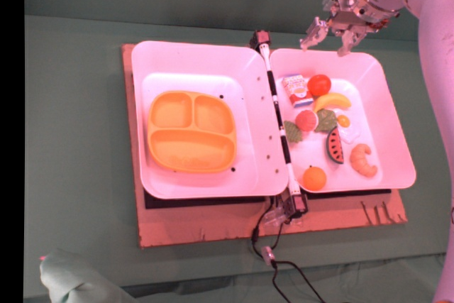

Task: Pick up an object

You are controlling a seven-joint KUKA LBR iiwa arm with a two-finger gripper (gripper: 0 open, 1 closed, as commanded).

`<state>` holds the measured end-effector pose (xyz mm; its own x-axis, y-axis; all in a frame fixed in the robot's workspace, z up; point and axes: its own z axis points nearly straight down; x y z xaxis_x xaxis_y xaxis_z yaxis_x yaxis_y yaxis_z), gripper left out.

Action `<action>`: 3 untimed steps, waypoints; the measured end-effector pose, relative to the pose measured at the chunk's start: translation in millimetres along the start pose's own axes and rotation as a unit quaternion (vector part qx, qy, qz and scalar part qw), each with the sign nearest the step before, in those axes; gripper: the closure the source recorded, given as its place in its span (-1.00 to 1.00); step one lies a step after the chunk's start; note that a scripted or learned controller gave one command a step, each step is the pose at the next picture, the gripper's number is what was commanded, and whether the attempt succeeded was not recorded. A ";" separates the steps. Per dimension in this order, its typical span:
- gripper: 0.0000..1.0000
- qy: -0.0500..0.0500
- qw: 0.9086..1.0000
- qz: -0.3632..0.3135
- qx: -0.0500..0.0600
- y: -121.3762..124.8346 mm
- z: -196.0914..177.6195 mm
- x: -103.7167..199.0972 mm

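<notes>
The grey arm (434,46) is seen at the frame's right edge, bent over toward the far rim of the right bin (391,117), with the orange band just above the wrist. The gripper (329,37) is held in the air above and just beyond that bin's far rim; its two fingers are spread apart, and nothing is seen between them.

The right bin, a shallow white tray of smooth plastic with rounded corners, is taken as the landmark. Touching its left side, a matching left bin (163,64) is set, and in it an orange divided plate (191,131) with three compartments is laid flat. Both bins are borne by a brown board (213,223) on the green bench.

Inside the right bin a cluster of small toy foods is gathered toward its left half. A curved yellow banana (332,101) is placed near the middle, with a red tomato (319,84) just beyond it and a small printed carton (296,89) to that one's left. A watermelon slice (335,145) is stood nearer the front, a tan croissant (364,159) beside it on the right, and a round orange (314,177) at the front-left corner. None of these is touched by the gripper.
</notes>
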<state>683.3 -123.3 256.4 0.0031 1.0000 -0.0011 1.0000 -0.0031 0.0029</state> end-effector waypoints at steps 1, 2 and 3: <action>-1.00 0.000 1.000 0.000 0.000 0.0 0.0 0.0; -1.00 0.000 1.000 0.000 0.003 4.8 58.7 -2.9; -1.00 0.000 1.000 -0.001 0.003 9.3 100.0 -1.6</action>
<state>692.9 -125.0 156.4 0.0020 1.0000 -0.0019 1.0000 -0.0020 -0.0024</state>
